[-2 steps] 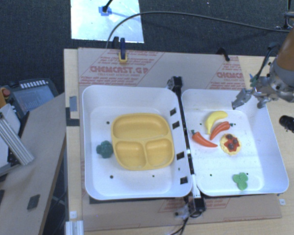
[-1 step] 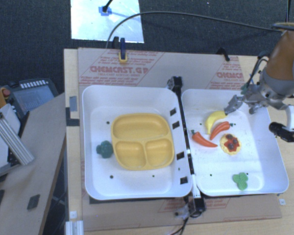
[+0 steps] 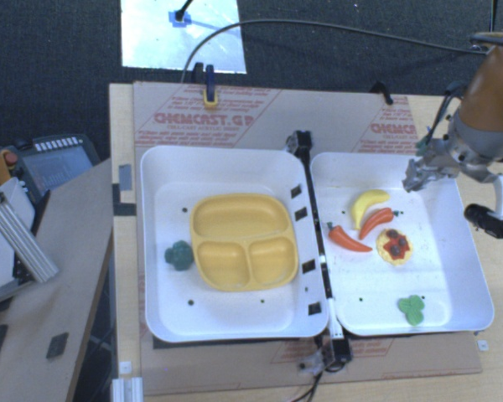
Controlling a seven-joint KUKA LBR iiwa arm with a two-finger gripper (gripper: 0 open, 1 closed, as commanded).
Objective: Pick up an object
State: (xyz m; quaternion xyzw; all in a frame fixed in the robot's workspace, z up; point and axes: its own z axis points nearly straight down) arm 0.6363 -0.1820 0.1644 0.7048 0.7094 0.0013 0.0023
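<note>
The arm (image 3: 486,107) is a rounded grey body with a broad orange band above the wrist. Below the band a pale grey metal section narrows to the hand (image 3: 419,177), built of small grey angular parts. Thin dark cables run alongside the wrist.

- Two shallow white bins are seen side by side: a left bin (image 3: 155,224) and a right bin (image 3: 461,249).
- One yellow divided tray (image 3: 239,241) is counted.
- One dark green broccoli piece (image 3: 179,256) is counted.
- One banana (image 3: 367,203) is counted.
- Two red-orange peppers are counted: an upper pepper (image 3: 375,220) and a lower pepper (image 3: 348,239).
- One small pizza-like disc (image 3: 395,246) is counted.
- One light green leafy piece (image 3: 412,308) is counted.
</note>
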